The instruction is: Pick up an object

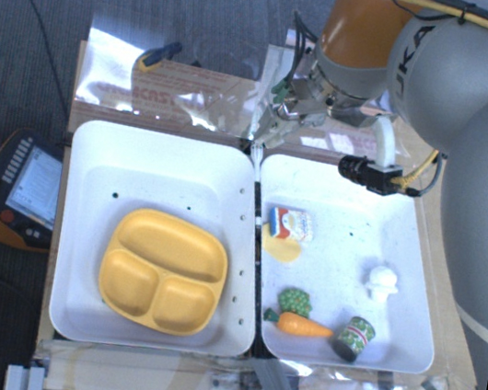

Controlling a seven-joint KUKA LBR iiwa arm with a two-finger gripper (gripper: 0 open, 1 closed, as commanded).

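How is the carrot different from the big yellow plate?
The carrot is orange with a green end; the yellow plate is one colour all over. The carrot is small and thin, while the yellow plate is far bigger and wide, with three compartments. The carrot lies in the right bin among other small things; the yellow plate sits alone in the left bin. Both rest flat on a bin floor, away from the gripper.

Both white bins (83,208) look like smooth, slightly glossy plastic, and the yellow divided plate (163,270) has a similar satin plastic sheen. The arm's grey shell (474,81) appears smooth and matt, its orange band (367,24) glossier. Behind the bins, crinkled clear film (177,98), probably plastic, glares over cardboard.
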